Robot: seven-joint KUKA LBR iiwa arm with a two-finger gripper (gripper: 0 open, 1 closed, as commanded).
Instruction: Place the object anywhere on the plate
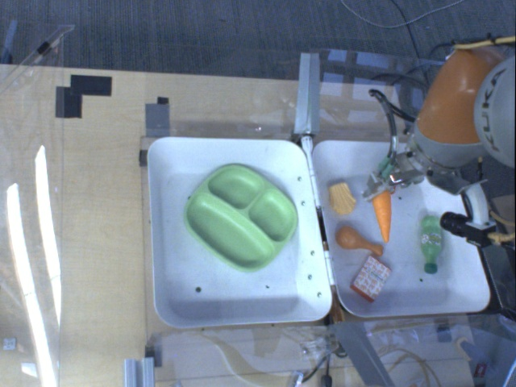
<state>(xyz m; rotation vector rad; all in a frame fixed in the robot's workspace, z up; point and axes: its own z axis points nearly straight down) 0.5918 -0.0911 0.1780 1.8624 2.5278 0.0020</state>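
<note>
Tool (385, 182) hovers at the carrot's (382, 214) top end in the right bin (476, 297); whether it is apart or together I cannot tell. Nothing lies on the green plate (242, 216) yet, so pickup and transfer remain.

This is a robotics lab, not a home; a grey and orange industrial arm (463, 95) reaches over a pale wooden bench (81, 240) bearing two shallow white bins (242, 309) set in metal brackets; clear guard panels stand along the bench's edges; loose cables (403, 14) trail across grey carpet beyond its far edge.
</note>
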